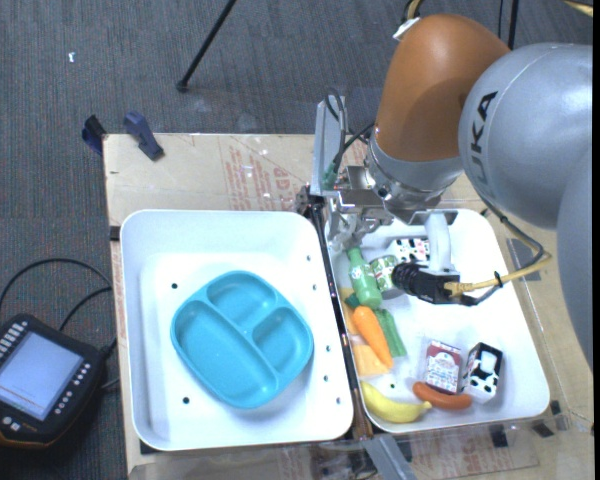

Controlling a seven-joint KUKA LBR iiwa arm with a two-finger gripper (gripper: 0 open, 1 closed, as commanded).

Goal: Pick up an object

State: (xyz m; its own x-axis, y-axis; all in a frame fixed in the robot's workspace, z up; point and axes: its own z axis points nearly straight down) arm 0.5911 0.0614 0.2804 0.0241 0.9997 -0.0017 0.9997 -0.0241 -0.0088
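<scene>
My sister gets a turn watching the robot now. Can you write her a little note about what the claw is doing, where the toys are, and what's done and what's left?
Gripper: low over the back left corner of the right bin. Whether its fingers are open or shut can't be seen, and nothing shows between them.

Things in the right bin: green bottle just below the gripper, carrot, banana, sausage, small red carton, black-and-white carton.

Left bin: blue divided plate.

Done: arm is down in the right bin.

Left: no object is visibly lifted yet; the pick is still to do.
</scene>
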